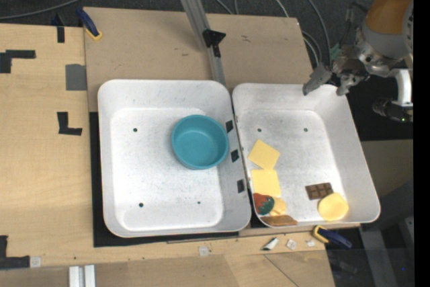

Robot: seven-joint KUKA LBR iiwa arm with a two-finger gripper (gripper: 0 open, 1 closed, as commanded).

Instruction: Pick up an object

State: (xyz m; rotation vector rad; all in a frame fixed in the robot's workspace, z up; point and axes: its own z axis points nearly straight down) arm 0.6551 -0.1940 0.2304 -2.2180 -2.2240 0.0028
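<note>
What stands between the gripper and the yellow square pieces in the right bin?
Nothing visible does. The gripper hangs over the right bin's far rim, and only bare bin floor lies between it and the upper yellow square. The blue bowl sits apart in the left bin.

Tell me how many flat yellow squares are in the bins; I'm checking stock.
2, both in the right bin: one yellow square near its middle left, the other yellow square just below it. More might hide under the front clutter.

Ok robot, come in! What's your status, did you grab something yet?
End effector over right bin's far rim, nothing seen in it. Yellow pieces, brown block lie at near end. Blue bowl in left bin. Path looks open.
</note>
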